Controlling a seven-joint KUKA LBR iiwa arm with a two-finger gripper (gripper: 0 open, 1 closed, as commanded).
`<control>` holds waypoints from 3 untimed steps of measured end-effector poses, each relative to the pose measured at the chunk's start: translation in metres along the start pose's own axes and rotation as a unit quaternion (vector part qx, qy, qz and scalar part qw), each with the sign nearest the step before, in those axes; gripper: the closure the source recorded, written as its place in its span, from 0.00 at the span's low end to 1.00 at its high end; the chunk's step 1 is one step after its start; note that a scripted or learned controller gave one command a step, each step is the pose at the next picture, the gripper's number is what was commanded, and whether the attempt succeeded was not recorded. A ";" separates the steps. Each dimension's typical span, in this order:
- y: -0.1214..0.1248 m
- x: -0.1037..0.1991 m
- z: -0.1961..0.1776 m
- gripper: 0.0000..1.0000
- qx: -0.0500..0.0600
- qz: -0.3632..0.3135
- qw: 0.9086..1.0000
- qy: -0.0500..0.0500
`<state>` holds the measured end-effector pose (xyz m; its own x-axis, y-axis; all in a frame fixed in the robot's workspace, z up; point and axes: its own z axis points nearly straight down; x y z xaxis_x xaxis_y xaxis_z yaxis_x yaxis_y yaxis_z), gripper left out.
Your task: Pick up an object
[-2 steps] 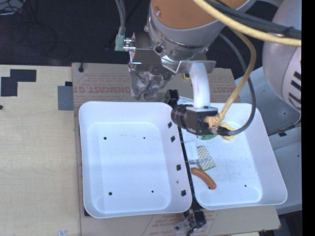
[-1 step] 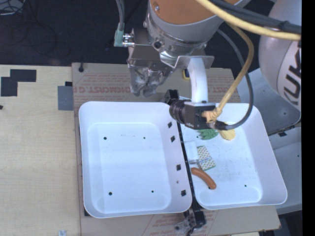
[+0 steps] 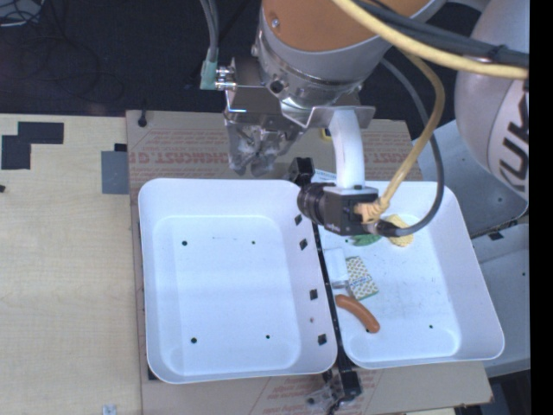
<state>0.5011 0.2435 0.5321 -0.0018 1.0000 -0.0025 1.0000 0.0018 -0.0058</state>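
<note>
step: we approach to grasp | gripper (image 3: 256,152): above right bin's (image 3: 471,314) far-left corner, opening unreadable | advice: we centre over orange sausage (image 3: 358,312) near divider, descend straight

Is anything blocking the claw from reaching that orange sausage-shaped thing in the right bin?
Nothing visible covers the orange sausage-shaped piece; it lies open on the right bin floor, a small patterned packet just behind it. The gripper sits above the bins' back edge.

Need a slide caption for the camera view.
Arm's gripper hovers behind two white bins; orange sausage and patterned packet lie in right bin.
</note>
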 end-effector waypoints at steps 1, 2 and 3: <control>0.001 0.001 -0.005 1.00 -0.001 -0.001 1.000 0.000; -0.004 0.000 -0.005 1.00 0.000 -0.001 1.000 0.000; 0.000 -0.011 -0.005 1.00 0.000 0.001 1.000 0.000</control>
<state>0.5016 0.2330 0.5370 0.0001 1.0000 -0.0028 1.0000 -0.0001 -0.0053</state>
